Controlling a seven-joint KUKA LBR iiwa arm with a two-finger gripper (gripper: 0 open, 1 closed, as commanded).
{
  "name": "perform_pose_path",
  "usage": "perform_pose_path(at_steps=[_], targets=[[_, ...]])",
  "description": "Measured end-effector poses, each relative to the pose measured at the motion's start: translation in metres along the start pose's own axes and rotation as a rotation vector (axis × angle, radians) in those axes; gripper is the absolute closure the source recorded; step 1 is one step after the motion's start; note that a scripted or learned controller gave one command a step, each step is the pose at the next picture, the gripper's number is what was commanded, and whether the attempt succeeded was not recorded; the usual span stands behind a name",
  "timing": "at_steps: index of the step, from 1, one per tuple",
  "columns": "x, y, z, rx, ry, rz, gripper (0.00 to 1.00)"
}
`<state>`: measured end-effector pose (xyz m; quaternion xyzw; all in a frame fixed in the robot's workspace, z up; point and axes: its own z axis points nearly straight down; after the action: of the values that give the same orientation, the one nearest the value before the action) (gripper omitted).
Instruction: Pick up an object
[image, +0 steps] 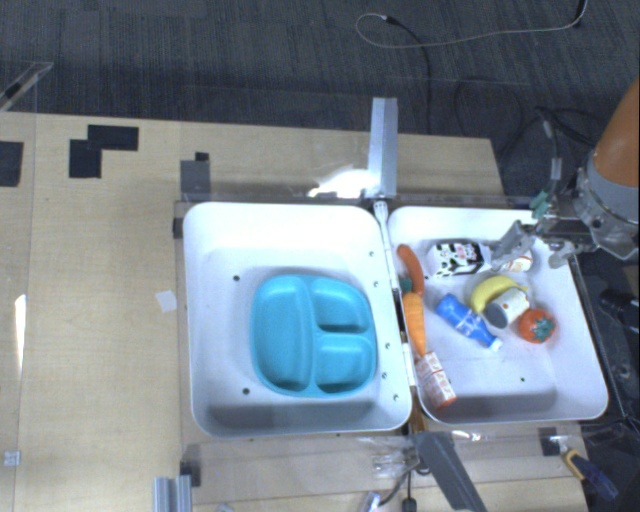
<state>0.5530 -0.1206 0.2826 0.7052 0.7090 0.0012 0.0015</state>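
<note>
The right bin (575, 395) holds several small things. A yellow banana (494, 291) lies near its middle, with a blue tube (466, 322) to its left and a red tomato-like ball (536, 326) to its right. A black-and-white patterned item (455, 257) lies at the back. My gripper (532, 250) hovers over the bin's back right part, just above and behind the banana. It is open, with nothing between its fingers.
An orange carrot (415, 325) and a red sausage shape (410, 266) lie along the right bin's left wall, with a small red-and-white carton (435, 380) nearer the front. The left bin (215, 250) holds a blue divided plate (312, 335). A metal post (384, 150) stands behind the bins.
</note>
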Motion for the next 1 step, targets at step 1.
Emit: perform_pose_path(at_steps=[1], targets=[[0.0147,0.0415,0.1126,0.002,0.0,-0.074,0.0]])
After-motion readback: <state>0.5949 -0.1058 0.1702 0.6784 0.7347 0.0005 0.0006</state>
